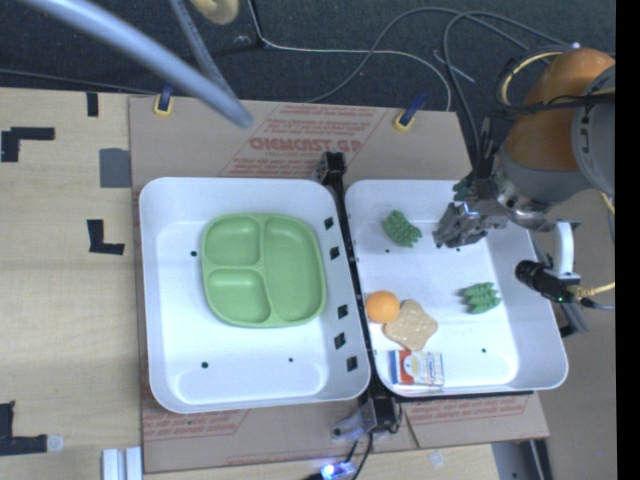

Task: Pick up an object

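Above the right bin (530, 368), we saw the gripper (458, 226) hanging between two green toys (401, 228) (481, 297); its grip we could not tell. An orange ball (381, 306) touched a cracker (412, 325) near a small carton (419, 369). The left bin (170, 368) held a green tray (264, 270).

light: bright, even | shadows: soft | glare: white bins (165, 298) | focus: slightly soft

A divided plate (265, 270) lies in the left bin (165, 298); a cracker (411, 325) touches a ball (381, 306) in the right bin (530, 353).
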